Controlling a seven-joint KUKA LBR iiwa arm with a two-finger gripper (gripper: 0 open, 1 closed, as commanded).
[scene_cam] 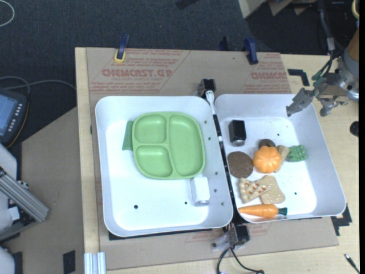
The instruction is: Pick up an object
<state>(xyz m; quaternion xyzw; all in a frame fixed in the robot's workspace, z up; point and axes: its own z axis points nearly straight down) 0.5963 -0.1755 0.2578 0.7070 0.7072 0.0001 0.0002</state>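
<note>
Gripper parked off the food bin

I see the gripper [312,103] above the right bin's [325,170] far right corner, fingers spread apart, nothing between them. The pumpkin [267,159], carrot [259,211] and pizza slice [255,187] lie in that bin, well apart from it.

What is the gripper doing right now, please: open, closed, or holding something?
Gripper: open, fingers spread apart, holding nothing, above the upper right edge of the right bin.
</note>
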